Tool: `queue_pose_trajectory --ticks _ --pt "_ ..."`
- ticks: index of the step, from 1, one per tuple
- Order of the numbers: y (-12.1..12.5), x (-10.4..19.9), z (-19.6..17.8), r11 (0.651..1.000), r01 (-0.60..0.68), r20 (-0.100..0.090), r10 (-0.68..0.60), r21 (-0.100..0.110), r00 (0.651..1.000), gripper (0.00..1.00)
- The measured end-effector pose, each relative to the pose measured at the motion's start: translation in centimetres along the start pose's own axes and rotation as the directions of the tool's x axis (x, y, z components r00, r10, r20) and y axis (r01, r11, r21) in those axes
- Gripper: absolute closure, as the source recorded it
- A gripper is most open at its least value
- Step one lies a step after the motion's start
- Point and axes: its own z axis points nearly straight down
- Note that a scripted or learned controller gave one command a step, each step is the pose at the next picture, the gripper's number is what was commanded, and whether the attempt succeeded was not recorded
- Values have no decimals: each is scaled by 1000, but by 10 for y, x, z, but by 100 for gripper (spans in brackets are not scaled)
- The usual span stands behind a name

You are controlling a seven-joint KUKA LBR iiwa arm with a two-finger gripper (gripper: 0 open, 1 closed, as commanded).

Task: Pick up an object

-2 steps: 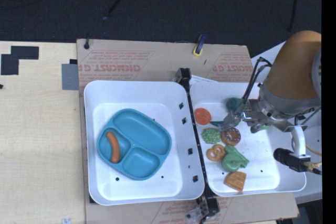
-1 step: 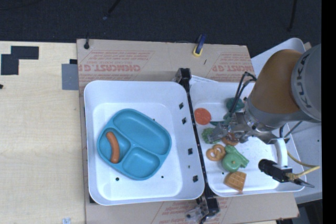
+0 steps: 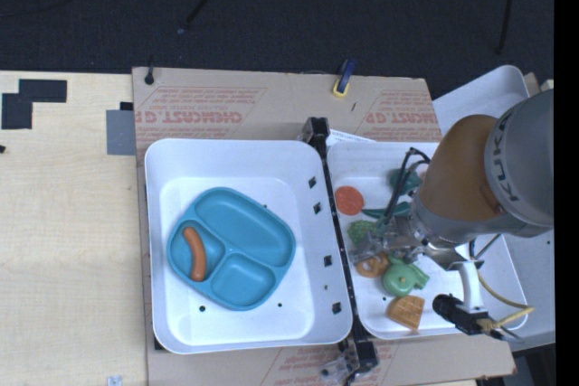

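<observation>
Gripper [image 3: 387,241] is seen lowered into the right bin [image 3: 517,283], among small toy items: a red disc [image 3: 349,200], a green piece [image 3: 403,277], a pretzel-like ring [image 3: 370,265] and a waffle-like wedge [image 3: 406,312] nearest. Jaw state cannot be told. In the left bin [image 3: 231,156], a blue divided plate [image 3: 232,247] bears a sausage [image 3: 194,252].

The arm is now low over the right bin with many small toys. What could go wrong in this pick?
1. The toys lie crowded: a pretzel, a green piece and a waffle sit close together under the gripper, so it may catch two items or push one aside.
2. The arm hides part of the right bin, so the target may be poorly seen.
3. The red disc lies flat and may be hard to grasp.
</observation>
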Motion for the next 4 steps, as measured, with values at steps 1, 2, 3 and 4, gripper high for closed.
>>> queue_pose_trajectory --ticks 1,2,3,4 --pt "3 -2 16 1000 -1 8 2 -18 1000 0" --pt "5 -3 3 1000 -9 7 9 -23 1000 100" --pt "12 -8 -44 1000 1 2 -1 -10 1000 100" --pt "15 1 -99 1000 2 1 -1 -12 1000 100"
